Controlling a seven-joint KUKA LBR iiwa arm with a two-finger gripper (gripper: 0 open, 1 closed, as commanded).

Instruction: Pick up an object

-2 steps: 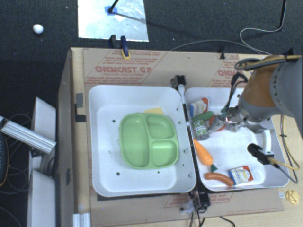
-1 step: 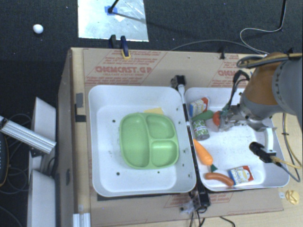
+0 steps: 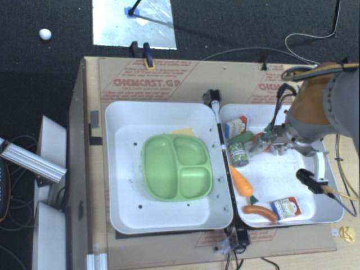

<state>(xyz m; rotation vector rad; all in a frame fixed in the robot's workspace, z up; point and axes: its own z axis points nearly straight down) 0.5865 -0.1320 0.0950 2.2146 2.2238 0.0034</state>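
The right bin (image 3: 315,207) holds several small things. A green can (image 3: 238,152) lies near its left wall. A small white, blue and red carton (image 3: 235,126) sits just behind the can. An orange carrot (image 3: 242,182) lies in front of the can, and a reddish sausage (image 3: 259,211) lies near the front wall. Beside the sausage is a small white box with a blue edge (image 3: 287,207). My gripper (image 3: 262,143) is low in the right bin, just right of the green can and close to it. Nothing is clearly held in it.
The left bin (image 3: 124,151) holds a green divided plate (image 3: 176,166), with a pale yellow piece (image 3: 183,132) behind it. The grey and orange arm (image 3: 315,103) reaches over the right bin's back right. The bins' shared wall (image 3: 222,151) runs just left of the can.
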